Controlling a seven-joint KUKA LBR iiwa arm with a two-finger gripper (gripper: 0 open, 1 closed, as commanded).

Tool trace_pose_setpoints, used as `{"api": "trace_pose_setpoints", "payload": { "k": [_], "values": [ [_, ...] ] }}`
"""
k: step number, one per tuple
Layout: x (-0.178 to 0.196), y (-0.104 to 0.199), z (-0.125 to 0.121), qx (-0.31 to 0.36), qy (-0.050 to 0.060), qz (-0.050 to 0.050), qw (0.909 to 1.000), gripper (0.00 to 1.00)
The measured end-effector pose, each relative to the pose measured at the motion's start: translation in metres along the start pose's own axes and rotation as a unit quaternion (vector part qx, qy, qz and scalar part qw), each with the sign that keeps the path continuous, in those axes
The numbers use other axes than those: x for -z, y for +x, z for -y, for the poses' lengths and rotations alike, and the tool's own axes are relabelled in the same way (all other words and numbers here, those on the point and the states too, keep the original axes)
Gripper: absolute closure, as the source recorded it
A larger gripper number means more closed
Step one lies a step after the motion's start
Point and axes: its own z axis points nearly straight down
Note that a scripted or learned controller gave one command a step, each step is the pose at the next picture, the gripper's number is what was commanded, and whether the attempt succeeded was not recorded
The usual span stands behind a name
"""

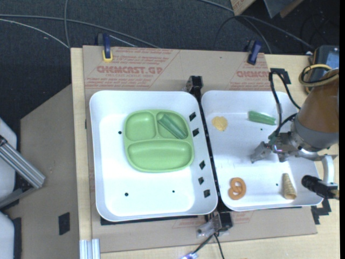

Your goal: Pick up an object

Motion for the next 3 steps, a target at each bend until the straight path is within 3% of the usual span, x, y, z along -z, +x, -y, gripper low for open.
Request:
{"api": "trace_pose_setpoints", "payload": {
  "k": [1,2,3],
  "values": [
    [-0.027,0.001,0.0,0.0,-0.001,0.0,1.0,0.0],
    [-0.014,0.0,-0.001,0.0,-0.003,0.0,1.0,1.0],
    [0.05,0.001,-0.003,0.001,-0.007,0.002,1.0,1.0]
  ]
}}
